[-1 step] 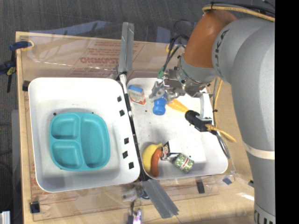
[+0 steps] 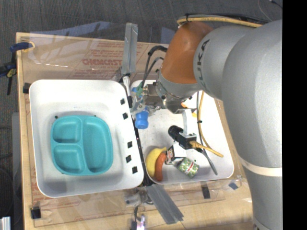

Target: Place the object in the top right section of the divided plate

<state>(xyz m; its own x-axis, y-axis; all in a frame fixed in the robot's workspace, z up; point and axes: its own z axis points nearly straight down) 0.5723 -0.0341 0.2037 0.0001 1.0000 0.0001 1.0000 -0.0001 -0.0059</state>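
Gripper (image 2: pixel 139 105) hovering over the right bin (image 2: pixel 225 143)
A blue object (image 2: pixel 141 121) is sitting just below it; its grip state is impossible to tell.

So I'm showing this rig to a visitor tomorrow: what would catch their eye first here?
Probably the big grey arm with its orange band, reaching in from the right over the right bin. Next, the turquoise divided plate lying alone in the left bin. Then the clutter under the arm: a banana, a small blue object, a green can.
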